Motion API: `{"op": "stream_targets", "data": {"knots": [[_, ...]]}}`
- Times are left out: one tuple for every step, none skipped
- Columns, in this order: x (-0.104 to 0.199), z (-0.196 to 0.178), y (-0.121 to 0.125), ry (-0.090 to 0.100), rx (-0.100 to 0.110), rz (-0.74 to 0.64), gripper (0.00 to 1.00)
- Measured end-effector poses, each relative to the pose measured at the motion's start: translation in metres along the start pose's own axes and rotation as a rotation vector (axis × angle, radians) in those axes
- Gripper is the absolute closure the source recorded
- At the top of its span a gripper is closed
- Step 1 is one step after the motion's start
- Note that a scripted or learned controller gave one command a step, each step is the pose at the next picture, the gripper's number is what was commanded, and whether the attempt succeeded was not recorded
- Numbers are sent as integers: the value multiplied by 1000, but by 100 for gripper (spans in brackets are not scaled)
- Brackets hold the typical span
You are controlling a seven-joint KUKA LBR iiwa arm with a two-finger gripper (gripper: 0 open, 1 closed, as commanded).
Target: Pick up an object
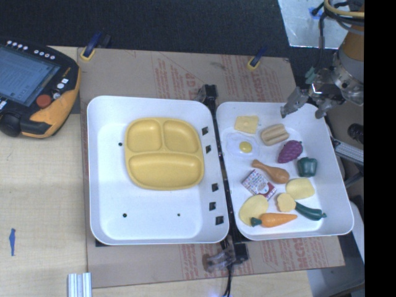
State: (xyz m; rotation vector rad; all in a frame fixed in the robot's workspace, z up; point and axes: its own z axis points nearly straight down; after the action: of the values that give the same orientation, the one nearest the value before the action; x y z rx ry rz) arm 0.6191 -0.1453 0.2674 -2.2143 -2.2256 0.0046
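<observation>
A: Where is the gripper now?

B: It hangs over the far right corner of the right bin, its two fingers spread apart with nothing between them.

A: What lies closest to it?

B: The hot dog, just below and to the left of the fingertips. A little further left is the pale yellow cheese wedge, and below that a fried egg.

A: And the rest of the toy food?

B: All lower down, further from the gripper. The purple grapes sit under the hot dog, with the green pepper beside them. The chicken drumstick lies left of those, then a red-and-white packet. Nearest the front are the potato, a lemon, the carrot and a dark green pickle.

A: Anything else?

B: Well off to the gripper's left, the left bin holds a yellow divided plate. Further left rests the teach pendant.
</observation>
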Motion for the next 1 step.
{"op": "stream_targets", "data": {"knots": [[-6, 174, -8, 1, 7, 0, 0]]}}
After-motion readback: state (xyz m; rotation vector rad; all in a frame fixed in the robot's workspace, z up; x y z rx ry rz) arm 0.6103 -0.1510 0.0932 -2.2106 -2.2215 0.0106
